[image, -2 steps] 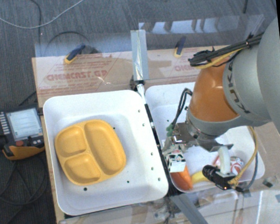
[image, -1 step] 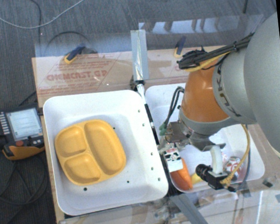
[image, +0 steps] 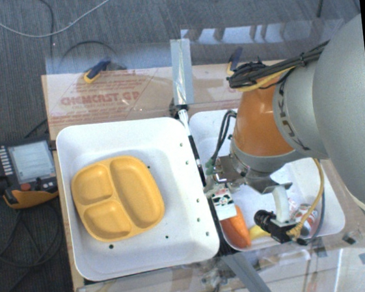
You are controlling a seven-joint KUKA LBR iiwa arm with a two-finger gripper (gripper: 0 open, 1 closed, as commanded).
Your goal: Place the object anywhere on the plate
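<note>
The arm (image: pixel 278 124) is reaching down into the right bin (image: pixel 334 216), its body hiding the gripper. An orange carrot-like object (image: pixel 236 229) is lying at that bin's left wall. The yellow sectioned plate (image: pixel 116 197) is sitting in the left bin (image: pixel 168 130). "CHEMCAST" is reading faintly on the sheet (image: pixel 108 99) behind.

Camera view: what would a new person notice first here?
First the big grey arm with its orange band, which covers most of the right bin. Next the yellow plate with three compartments, alone in the left bin. Then an orange carrot-like object at the right bin's near edge, below the wrist.
</note>
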